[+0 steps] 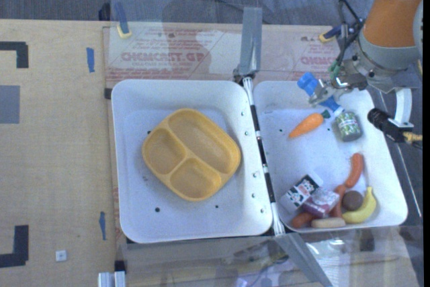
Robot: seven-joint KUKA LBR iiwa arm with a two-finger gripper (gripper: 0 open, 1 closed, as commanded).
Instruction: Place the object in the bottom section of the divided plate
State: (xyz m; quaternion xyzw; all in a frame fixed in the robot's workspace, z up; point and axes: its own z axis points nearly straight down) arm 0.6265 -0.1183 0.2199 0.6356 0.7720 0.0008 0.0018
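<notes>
A yellow divided plate (191, 153) lies in the left bin (134, 212), tilted, with its bottom section (194, 179) bare. My gripper (320, 95) hangs over the top left part of the right bin (282, 128). Its blue fingertips (308, 83) stand apart with nothing between them, so it is open. An orange carrot (307, 125) lies just below the gripper, its green end pointing toward it. A green can (347, 125) rests to the right of the carrot.
Along the right bin's lower edge lie a red sausage (354, 170), a banana (361, 209), a small black-and-white box (303, 192), a pink packet (324, 201) and other small food items. A raised divider (257, 144) separates the bins.
</notes>
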